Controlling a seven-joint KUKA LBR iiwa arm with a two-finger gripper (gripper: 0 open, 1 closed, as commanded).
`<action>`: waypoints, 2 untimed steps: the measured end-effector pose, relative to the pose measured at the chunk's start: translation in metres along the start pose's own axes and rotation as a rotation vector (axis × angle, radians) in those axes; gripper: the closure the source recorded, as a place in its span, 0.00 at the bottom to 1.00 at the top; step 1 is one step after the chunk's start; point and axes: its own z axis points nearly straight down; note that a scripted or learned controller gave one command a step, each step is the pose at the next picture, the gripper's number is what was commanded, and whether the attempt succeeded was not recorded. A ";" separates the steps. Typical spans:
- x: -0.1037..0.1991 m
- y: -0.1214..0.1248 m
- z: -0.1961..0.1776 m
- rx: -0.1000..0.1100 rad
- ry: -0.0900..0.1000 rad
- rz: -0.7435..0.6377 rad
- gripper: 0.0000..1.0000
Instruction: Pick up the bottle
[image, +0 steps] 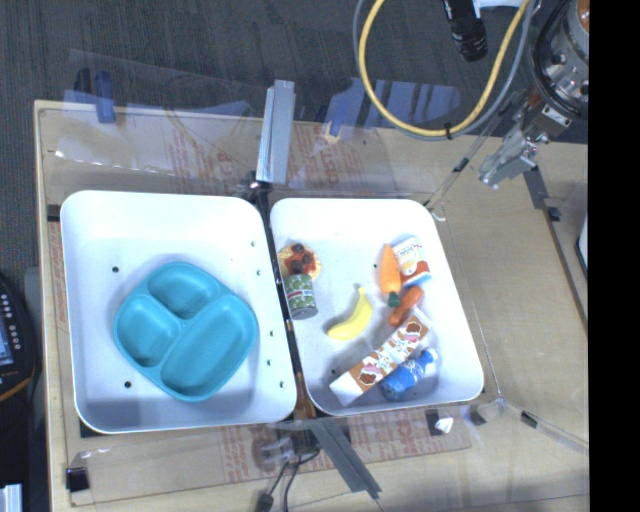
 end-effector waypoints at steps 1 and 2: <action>0.000 -0.006 -0.011 0.012 0.007 -0.009 1.00; 0.000 -0.011 -0.021 0.025 0.015 -0.017 1.00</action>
